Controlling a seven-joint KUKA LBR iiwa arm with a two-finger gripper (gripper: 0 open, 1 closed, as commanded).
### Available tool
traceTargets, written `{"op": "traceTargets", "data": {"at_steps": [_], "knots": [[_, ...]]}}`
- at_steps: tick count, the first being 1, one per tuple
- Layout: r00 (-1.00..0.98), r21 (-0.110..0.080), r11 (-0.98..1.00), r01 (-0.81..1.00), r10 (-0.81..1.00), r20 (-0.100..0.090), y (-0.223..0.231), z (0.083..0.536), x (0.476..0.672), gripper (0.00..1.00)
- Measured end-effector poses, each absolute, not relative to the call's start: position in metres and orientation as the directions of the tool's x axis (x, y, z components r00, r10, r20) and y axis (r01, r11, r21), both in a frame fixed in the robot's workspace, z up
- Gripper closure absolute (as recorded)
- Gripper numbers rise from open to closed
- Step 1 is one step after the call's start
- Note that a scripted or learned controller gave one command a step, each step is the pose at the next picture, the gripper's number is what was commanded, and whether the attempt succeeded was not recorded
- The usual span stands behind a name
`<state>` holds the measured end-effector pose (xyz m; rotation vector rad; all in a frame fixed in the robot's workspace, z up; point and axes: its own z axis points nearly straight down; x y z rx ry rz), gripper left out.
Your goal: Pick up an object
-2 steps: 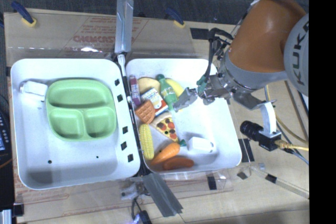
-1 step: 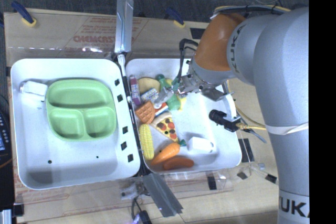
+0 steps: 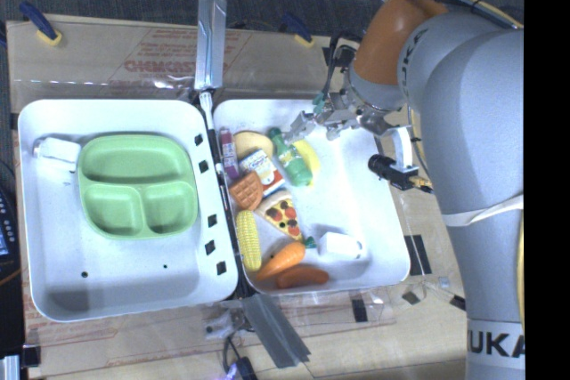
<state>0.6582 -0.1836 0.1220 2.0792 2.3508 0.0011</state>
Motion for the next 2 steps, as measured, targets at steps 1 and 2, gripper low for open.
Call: {"op": "traceTargets", "data": {"at_steps": [1, 2], "knots": [[0.086, 0.000, -0.086, 0.996, 0.996, -0.001, -0.208, 0.173, 0.658, 0.00], [0.023, -0.003, -0.023, 1.000, 1.000, -0.001, -0.178, 0.092, 0.639, 0.00]]}}
